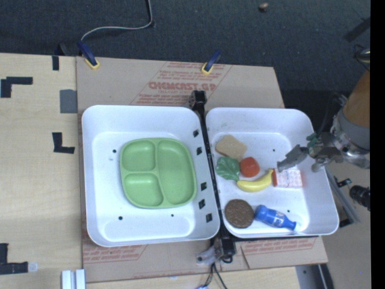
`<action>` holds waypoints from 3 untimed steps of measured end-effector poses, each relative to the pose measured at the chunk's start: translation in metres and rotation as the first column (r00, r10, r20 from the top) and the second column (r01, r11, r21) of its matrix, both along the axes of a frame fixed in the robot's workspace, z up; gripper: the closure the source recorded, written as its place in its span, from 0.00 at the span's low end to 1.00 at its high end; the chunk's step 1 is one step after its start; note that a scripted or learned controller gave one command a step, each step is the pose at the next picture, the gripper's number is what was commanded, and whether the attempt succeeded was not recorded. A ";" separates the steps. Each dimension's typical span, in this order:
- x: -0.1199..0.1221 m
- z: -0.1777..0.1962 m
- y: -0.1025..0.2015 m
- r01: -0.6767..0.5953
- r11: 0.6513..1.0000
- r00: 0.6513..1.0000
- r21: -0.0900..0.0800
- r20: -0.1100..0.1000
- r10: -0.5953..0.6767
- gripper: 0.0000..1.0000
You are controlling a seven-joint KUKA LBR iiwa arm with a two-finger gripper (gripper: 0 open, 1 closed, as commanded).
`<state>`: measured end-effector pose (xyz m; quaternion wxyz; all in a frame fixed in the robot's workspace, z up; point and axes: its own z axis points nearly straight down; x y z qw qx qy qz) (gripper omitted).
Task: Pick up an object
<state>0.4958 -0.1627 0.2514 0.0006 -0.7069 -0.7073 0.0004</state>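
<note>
The red-and-white packet (289, 178) lies flat on the floor of the right bin (313, 218), toward its right side, touching or just beside the right tip of the banana (255, 183). It is probably the thing nearest to being picked, since the gripper (296, 156) hangs just above and a little to the far side of it, not touching. The packet looks light, thin and a bit crinkly, so it may slide or buckle; a pinch across its short width, coming straight down, seems the safest hold, though its flatness leaves little to catch. Whether the gripper is open or closed cannot be told, as it shows as a dark blurred shape with nothing visibly held. Left of the banana sit a red tomato (249, 166) and a green leafy piece (227, 168), with a tan slice of bread (231, 146) farther back. Near the front edge lie a round brown cookie (239, 213) and a blue bottle (275, 217) on its side; the bottle would be rounder and more slippery to grip. The left bin (99, 221) carries a green divided plate (159, 172). Both bins rest on cardboard on the counter (30, 161).
</note>
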 end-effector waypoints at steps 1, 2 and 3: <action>0.019 -0.082 0.059 -0.001 1.000 1.000 0.001 -0.002 0.001 0.00; 0.063 -0.164 0.057 -0.001 1.000 1.000 -0.001 0.006 0.001 0.00; 0.063 -0.154 0.057 -0.001 1.000 1.000 0.000 0.007 0.001 1.00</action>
